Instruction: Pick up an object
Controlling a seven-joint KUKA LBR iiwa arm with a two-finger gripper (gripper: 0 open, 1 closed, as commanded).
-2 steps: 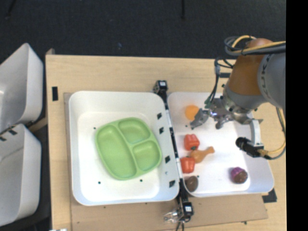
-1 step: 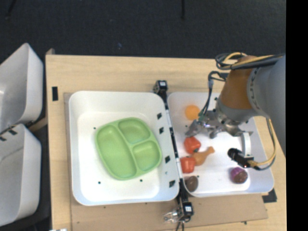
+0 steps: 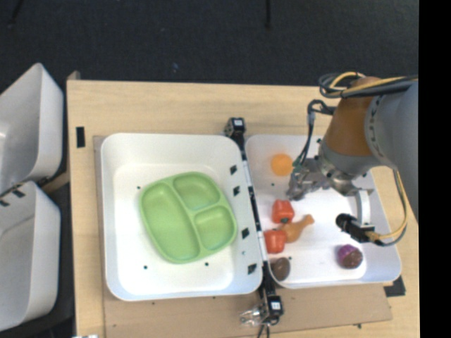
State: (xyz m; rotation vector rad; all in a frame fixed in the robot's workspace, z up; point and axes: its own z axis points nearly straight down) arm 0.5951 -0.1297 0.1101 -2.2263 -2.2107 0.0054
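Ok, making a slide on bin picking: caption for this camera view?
Arm's claw hovering in the right bin above a red block, green divided plate in the left bin.

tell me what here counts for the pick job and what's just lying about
For the job:
end effector
orange ball
red block
second red block
tan piece
brown object
purple object

Lying about:
green divided plate
left bin

Even overhead light, bright white bins (image 3: pixel 127 273) slightly washed out, soft faint shadows, mildly blurry low-resolution picture
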